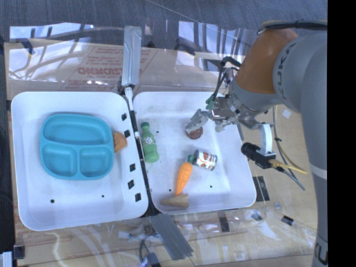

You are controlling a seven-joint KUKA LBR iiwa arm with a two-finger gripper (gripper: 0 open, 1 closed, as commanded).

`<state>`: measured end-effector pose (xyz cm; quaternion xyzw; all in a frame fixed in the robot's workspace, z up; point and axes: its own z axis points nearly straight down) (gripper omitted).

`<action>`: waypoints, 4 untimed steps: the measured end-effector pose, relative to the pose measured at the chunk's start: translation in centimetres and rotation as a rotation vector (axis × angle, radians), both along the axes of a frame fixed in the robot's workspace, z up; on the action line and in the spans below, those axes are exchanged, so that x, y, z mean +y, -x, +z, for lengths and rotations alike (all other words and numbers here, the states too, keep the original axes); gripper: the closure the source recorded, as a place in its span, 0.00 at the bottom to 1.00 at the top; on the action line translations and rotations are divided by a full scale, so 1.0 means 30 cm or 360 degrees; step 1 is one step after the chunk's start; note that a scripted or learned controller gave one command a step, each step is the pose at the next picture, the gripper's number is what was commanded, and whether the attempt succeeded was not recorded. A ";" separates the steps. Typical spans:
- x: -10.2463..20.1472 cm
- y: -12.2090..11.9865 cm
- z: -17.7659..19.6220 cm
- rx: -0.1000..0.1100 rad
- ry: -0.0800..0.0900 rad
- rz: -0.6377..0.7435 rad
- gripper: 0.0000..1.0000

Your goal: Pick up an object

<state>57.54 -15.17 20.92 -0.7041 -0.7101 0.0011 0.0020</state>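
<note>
The gripper point(204, 117) hangs over the right bin point(236, 189), in its upper half, reached in from the right by the grey arm point(289, 65). Whether its fingers are apart or together cannot be told from this slant. A small round can point(194, 131) with a dark red top sits just below and to the left of the gripper, close against it (contact is not clear).

Taking the carrot point(183, 177) as the mark: it lies tilted near the middle of the right bin. A second can point(205, 160), on its side, lies just above and right of the carrot. A tan cone-shaped piece point(174, 201) lies just below it. A green bottle point(148, 143) lies to its upper left, beside the wall between bins. Well left of the carrot, the left bin point(28, 204) holds a blue tray point(77, 146), with an orange-brown item point(119, 142) at the tray's right edge.
</note>
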 end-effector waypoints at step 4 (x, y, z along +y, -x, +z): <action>-0.180 -0.066 -0.391 -0.0001 0.0003 -0.0004 0.00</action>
